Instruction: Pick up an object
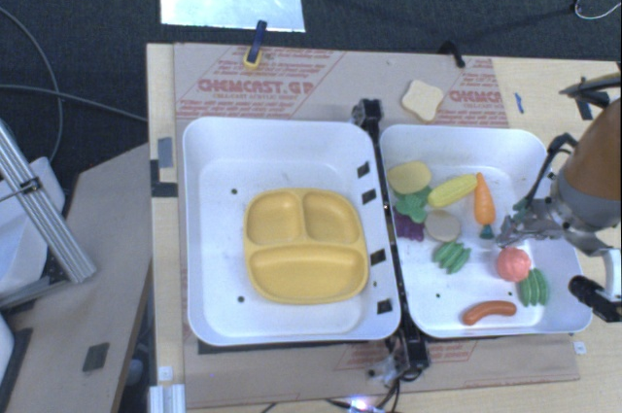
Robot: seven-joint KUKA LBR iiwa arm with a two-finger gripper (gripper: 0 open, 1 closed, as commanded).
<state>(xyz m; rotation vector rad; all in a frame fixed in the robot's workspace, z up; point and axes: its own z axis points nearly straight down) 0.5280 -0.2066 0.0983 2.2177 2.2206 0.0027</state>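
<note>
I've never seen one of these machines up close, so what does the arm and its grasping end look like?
The arm is a rounded body with an orange-brown band above a grey wrist ring. A dark cable loops along its side. At its tip sits the gripper, a small dark metal piece with thin prongs. A black part juts out lower down.

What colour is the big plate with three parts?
Yellow. The divided plate shows clearly in the camera view.
</note>
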